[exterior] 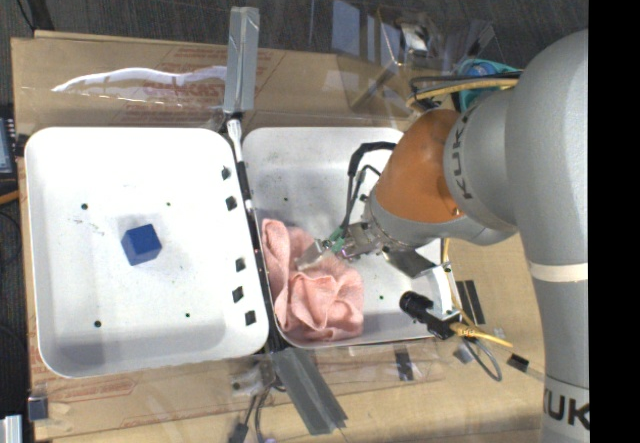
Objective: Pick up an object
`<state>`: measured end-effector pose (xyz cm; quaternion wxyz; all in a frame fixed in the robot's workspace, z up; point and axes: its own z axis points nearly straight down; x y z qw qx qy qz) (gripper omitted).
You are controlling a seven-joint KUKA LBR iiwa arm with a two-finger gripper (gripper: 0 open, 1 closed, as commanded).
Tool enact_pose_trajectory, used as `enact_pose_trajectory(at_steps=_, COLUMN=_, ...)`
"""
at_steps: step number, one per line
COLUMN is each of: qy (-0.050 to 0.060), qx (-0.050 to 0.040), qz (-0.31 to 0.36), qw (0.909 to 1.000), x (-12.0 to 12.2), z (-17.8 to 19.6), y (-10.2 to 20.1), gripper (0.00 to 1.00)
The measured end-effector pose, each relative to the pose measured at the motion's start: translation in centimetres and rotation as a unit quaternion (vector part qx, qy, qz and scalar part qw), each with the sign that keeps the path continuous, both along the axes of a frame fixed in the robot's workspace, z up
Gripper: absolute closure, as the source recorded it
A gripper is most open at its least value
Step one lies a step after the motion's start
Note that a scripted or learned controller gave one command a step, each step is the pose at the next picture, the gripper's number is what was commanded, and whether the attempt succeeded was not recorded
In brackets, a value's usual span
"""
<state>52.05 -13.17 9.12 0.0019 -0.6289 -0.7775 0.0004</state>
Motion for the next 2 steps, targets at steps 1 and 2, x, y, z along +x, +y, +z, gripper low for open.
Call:
enact_pose_trajectory(at_steps=1, qy=0.000, qx=0.0001, qz=0.001, qw=1.0000, x=0.0, z=1.0, y=0.0, gripper=1.00)
enact_pose_trajectory(at_steps=2, qy=-0.001, qx=-0.0007, qz=-0.003, qw=1.0000, x=3.6, z=13.1, y=4.5, gripper=1.00)
